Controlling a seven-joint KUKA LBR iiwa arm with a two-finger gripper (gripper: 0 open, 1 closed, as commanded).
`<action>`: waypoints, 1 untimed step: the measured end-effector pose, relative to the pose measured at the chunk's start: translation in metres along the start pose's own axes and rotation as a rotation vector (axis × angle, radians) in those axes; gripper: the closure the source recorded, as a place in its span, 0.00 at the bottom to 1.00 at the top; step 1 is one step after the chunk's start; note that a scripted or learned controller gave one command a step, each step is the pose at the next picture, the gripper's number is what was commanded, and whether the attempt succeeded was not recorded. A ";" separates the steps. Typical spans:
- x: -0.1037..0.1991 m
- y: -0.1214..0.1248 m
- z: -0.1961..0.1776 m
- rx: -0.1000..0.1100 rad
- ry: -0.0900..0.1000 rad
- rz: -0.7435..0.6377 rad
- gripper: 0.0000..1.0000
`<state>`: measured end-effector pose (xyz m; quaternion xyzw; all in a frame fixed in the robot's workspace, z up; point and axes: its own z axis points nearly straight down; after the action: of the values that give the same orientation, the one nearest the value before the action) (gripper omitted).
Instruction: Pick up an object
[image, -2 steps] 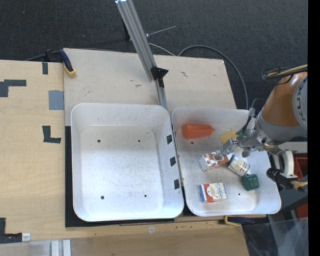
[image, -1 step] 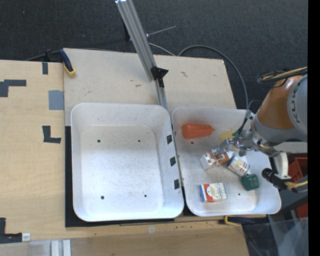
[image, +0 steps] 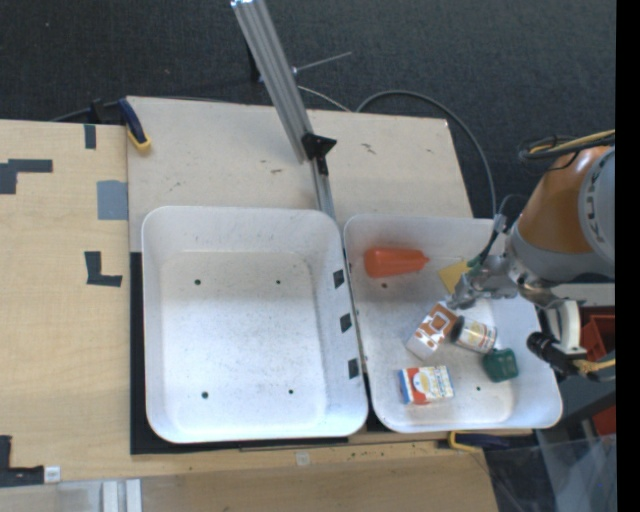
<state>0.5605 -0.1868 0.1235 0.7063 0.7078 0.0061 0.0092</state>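
Claw (image: 466, 290) is seen low in right bin (image: 520, 408), just above brown-and-white carton (image: 433, 333); its opening cannot be told. Carton lies tilted, touching a small jar (image: 476, 335). Carton print unreadable.

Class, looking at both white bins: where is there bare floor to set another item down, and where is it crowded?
Left bin: whole floor bare. Right bin: a bare strip along the divider, below the orange object. Crowded around the gripper: brown carton, jar, green block, small box.
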 end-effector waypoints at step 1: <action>-0.002 0.003 -0.063 0.016 0.002 0.000 1.00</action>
<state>0.5625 -0.1889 0.1868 0.7065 0.7077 0.0011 0.0027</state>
